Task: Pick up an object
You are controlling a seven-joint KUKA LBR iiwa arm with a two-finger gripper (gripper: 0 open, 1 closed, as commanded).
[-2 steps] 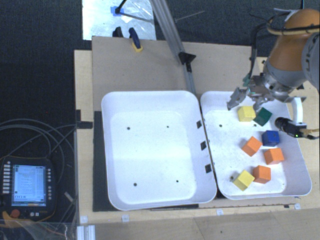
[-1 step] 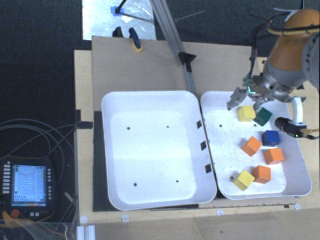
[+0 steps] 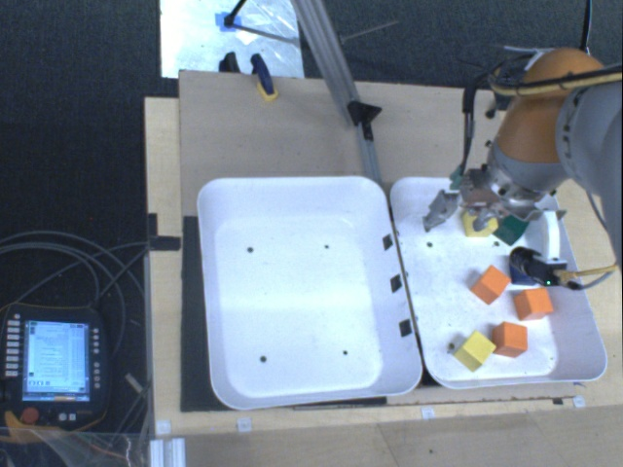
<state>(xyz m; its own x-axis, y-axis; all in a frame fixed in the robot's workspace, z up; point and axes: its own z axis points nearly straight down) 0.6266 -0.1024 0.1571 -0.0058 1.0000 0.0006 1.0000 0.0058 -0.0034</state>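
Note:
My gripper (image 3: 456,202) hangs over the far part of the right bin (image 3: 428,261), below the arm's orange band. A yellow block (image 3: 477,225) and a green block (image 3: 509,230) lie right beside it, partly hidden by the wrist. I cannot tell whether either one is touched. Nearer the front lie three orange cubes (image 3: 491,284) (image 3: 532,303) (image 3: 509,339) and a yellow cube (image 3: 475,349), all apart from the gripper.
The left bin (image 3: 292,193) sits next to the right one, their rims meeting in the middle. A grey pole (image 3: 331,56) slants down to the bench behind the bins. A control pendant (image 3: 54,363) with cables lies off the bench at the left.

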